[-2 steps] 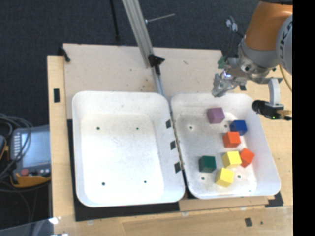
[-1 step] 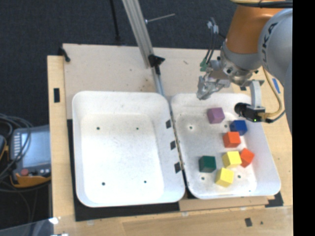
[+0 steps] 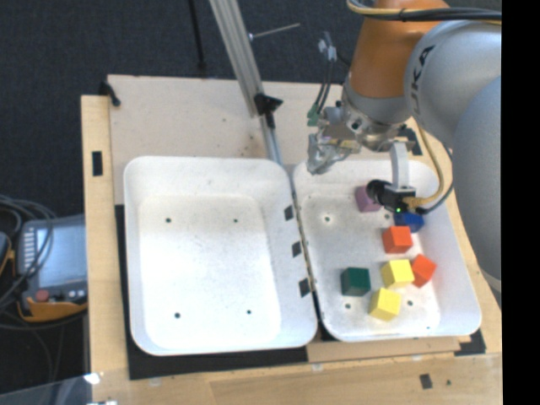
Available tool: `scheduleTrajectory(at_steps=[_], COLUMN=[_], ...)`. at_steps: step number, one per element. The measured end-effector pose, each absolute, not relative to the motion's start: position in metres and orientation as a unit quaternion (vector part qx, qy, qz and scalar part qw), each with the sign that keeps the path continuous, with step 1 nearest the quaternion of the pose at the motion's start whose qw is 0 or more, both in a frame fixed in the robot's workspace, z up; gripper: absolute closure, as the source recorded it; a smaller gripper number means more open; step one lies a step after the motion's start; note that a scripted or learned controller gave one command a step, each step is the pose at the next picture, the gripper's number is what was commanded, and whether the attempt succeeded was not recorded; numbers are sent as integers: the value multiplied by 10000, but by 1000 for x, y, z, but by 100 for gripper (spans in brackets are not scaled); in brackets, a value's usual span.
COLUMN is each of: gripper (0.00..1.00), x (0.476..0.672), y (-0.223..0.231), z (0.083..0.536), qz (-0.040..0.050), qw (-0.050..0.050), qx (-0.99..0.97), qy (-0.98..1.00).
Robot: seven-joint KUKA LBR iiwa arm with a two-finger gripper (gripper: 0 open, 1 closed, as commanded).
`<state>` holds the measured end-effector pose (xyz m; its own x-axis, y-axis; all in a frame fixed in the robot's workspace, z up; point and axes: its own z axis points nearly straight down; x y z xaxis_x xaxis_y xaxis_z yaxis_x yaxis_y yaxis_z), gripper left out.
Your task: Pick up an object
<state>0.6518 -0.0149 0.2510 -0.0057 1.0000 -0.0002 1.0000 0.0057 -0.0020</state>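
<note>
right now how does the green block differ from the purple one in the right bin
The green block is dark green and shows whole; the purple block is pale purple and partly hidden by the arm's black fitting. The green block lies toward the bin's near side, close to the yellow blocks; the purple block lies farther back, nearer the claw. Both rest on the right bin floor, neither in the claw.

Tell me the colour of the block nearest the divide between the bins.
Dark green, in the camera view.

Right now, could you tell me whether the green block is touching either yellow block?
Apart. The camera view shows bare white bin floor between the green block and both yellow blocks.
</note>
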Motion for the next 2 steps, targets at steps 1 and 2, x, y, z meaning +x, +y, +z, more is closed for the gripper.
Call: scheduleTrajectory(at_steps=[1,2], gripper=[100,100], x=[659,655], y=[37,80], z=[239,242], qz=[3,-7], qw=[5,-6], qx=[-7048,-7049], qy=[-7094,-7094])
